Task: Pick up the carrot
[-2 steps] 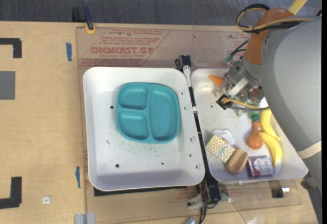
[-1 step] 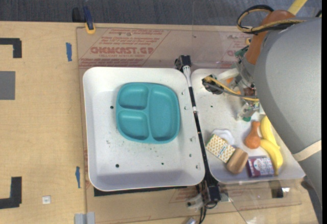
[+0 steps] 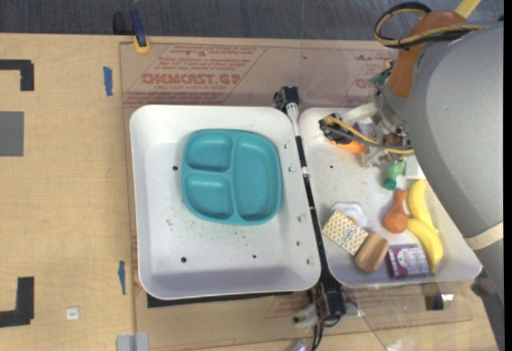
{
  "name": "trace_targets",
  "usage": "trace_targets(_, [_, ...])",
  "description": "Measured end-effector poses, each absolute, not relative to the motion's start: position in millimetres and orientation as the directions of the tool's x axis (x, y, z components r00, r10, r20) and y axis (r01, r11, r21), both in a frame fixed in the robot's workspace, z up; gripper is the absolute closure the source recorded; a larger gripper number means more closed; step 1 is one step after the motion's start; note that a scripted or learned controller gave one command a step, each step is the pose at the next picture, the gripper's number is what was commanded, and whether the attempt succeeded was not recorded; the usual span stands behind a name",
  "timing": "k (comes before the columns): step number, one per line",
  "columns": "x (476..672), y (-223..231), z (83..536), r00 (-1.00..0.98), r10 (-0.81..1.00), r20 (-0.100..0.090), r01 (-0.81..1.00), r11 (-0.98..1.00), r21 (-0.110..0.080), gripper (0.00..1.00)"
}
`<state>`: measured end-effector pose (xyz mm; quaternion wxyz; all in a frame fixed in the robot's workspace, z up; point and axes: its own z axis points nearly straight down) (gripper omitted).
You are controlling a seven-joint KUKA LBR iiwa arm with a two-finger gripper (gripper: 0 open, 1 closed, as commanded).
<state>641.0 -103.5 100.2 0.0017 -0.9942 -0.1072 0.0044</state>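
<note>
The carrot (image 3: 352,147) shows as a small orange piece lying at the back of the right bin (image 3: 336,181), near its left wall. My gripper (image 3: 364,132) hangs low right over it, at the end of the big grey arm that comes in from the right. Black and yellow cables and the wrist cover most of the gripper, and part of the carrot is hidden beneath it. I cannot tell from this view whether the carrot is between the gripper's tips or just beside them.
The right bin also holds a green piece (image 3: 392,178), an orange bulb-shaped item (image 3: 394,217), a banana (image 3: 424,223), a cracker (image 3: 344,231), a brown roll (image 3: 371,253) and a purple packet (image 3: 406,261). A teal divided plate (image 3: 232,176) lies in the left bin (image 3: 160,245).
</note>
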Motion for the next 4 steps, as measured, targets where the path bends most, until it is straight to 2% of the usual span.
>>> trace_targets(1, [628.7,-107.5,93.8,0.977,0.205,-0.061,0.204,-0.979,-0.023,0.00])
trace_targets(2, [615.1,-99.1,124.1,0.980,0.197,-0.005,0.197,-0.980,-0.006,0.00])
trace_targets(3, [622.5,-92.6,87.2,0.942,0.335,-0.014,0.335,-0.942,-0.009,0.00])
trace_targets(4, [627.5,-113.1,305.3,0.942,0.336,0.011,0.336,-0.942,0.006,0.00])
